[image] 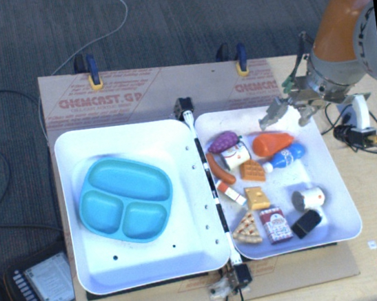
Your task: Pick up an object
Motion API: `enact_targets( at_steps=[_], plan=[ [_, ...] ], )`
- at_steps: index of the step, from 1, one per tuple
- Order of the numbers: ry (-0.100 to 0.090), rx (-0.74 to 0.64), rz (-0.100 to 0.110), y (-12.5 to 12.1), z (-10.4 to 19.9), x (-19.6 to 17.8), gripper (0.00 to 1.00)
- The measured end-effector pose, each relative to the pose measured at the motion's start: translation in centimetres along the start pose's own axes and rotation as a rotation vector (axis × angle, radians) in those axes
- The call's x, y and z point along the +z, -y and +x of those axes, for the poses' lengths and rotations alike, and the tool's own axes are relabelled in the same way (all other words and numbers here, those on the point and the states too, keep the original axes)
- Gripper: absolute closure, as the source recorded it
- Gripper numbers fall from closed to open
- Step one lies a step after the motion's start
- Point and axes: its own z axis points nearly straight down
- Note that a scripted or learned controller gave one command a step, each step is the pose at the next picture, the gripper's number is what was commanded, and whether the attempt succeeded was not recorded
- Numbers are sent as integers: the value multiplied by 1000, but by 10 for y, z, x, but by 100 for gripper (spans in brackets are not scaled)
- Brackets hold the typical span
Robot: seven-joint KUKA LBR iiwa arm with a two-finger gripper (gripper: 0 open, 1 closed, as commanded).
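While your end effector [285, 113] hangs spread and empty over the right bin's [347, 211] far edge, drop it straight onto the orange carrot [272, 143] just below, straddling its narrow width before closing.

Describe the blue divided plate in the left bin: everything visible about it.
The blue plate is a rounded, oblong tray of glossy, plastic-looking material, with three compartments: one long section along its far side and two smaller ones nearer the camera. It lies flat and upright, slightly skewed, on the floor of the left white bin, left of centre. Its compartments hold nothing, and only the bin touches it.
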Motion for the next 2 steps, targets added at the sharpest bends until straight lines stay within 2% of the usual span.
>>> enact_targets(
  at_steps=[1, 2],
  plan=[
    [1, 0, -3, 7, 34, 99, 0],
    [1, 0, 0, 7, 34, 91, 100]
  ],
)
